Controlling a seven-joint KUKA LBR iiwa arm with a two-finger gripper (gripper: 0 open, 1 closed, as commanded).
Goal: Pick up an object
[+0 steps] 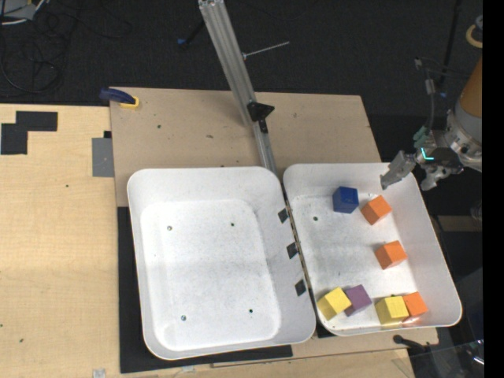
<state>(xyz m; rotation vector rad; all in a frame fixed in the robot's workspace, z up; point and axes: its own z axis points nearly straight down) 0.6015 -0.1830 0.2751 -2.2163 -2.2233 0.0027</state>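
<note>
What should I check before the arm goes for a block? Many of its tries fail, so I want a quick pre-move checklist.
1. Gripper carrying nothing: ok, no block between its fingers.
2. Gripper above a target: not ok, it sits at the right bin's top right rim.
3. Nearest orange block free to grasp: cannot tell, the blue block sits close beside it.
4. Middle orange block isolated: ok.
5. Finger opening: cannot tell.
</note>
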